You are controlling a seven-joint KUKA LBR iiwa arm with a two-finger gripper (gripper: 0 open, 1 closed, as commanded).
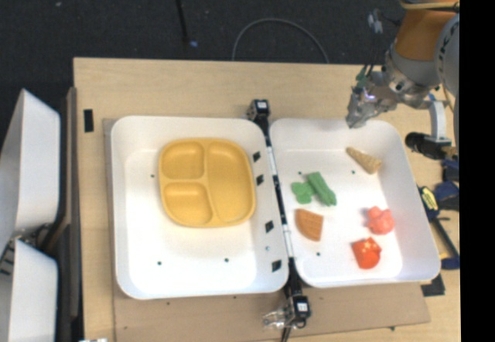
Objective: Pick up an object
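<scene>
Right of centre, lying tan and cone-shaped [363,159] below the gripper [359,117], finger state impossible to tell.

Wooden bench [93,93]; dark, perhaps carpeted floor [93,0].

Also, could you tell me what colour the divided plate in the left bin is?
Yellow; the plate is clearest in the camera view.

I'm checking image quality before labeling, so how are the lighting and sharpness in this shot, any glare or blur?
In the camera view, lighting is even and soft; the white bins look bright and nearly washed out, with little shadow. The yellow tray and green piece are fairly crisp, while the gripper looks soft and slightly smeared.
</scene>
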